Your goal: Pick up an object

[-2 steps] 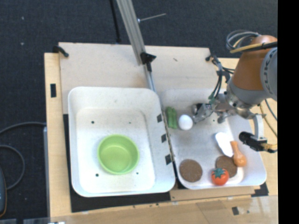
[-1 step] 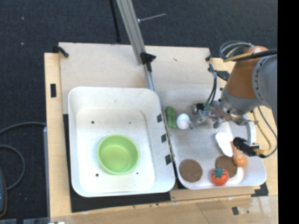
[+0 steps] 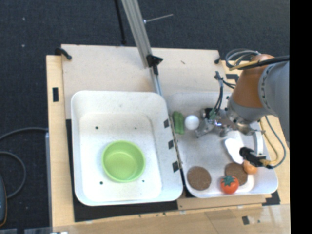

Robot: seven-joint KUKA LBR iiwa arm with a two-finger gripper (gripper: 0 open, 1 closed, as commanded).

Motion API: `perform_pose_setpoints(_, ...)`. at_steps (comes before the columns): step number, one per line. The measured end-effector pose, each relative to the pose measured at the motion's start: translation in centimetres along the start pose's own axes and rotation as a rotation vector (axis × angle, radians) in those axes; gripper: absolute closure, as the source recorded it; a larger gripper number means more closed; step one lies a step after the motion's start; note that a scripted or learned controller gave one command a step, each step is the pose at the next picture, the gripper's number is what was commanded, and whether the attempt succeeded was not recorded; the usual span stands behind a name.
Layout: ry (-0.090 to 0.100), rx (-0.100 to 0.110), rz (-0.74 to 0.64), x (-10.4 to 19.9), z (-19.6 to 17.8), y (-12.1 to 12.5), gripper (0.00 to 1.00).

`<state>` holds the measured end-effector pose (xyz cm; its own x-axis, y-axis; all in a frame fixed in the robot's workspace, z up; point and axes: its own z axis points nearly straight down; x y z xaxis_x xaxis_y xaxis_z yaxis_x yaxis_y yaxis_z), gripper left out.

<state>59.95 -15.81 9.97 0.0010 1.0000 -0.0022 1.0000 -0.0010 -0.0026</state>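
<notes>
Two bins [image 3: 83, 106], green bowl [image 3: 123, 161], white ball [image 3: 192, 122] beside jaws [image 3: 208, 126]

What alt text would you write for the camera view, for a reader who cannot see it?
The grey arm's gripper hangs low in the right bin, close to a white ball and a green object. A brown disc and a tomato lie near that bin's front edge; the left bin holds a green bowl.
</notes>
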Motion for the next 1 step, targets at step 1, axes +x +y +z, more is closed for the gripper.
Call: perform_pose_setpoints(1, 0.000, -0.006, 0.003, -0.09, -1.27, 0.13, 1.00)
